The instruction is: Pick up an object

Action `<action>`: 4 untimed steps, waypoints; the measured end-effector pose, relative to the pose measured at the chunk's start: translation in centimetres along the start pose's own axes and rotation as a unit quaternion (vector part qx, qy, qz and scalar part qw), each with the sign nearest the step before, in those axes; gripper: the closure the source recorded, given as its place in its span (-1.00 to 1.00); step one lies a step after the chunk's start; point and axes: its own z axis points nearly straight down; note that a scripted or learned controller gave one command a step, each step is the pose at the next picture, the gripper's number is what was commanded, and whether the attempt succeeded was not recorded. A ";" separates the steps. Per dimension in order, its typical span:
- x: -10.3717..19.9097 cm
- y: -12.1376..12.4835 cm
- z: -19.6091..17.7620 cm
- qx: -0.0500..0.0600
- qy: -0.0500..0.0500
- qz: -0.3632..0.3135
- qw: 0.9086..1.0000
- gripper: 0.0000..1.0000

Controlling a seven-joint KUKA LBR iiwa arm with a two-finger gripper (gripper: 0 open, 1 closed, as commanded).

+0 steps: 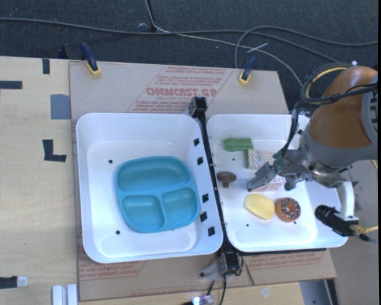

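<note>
From the camera view we see two white bins side by side on the counter. The left bin (92, 170) carries a blue divided tray (157, 192). The right bin (305, 234) holds a green block (239, 145), a patterned pale piece (260, 157), a small brown round thing (226, 178), a yellow rounded object (260, 206) and a brown sprinkled doughnut (287, 209) just beside it. The tool (276, 178) hangs over the middle of this bin, above and near the yellow object; its dark fingers look spread, though blur makes us unsure, and we see nothing between them.
</note>
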 end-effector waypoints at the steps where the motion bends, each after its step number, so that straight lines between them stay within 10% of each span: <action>1: 0.1 0.3 -0.7 -0.007 -0.001 -0.002 1.000 -1.00; 4: -0.4 1.1 12.2 -0.011 -0.003 -0.001 1.000 -1.00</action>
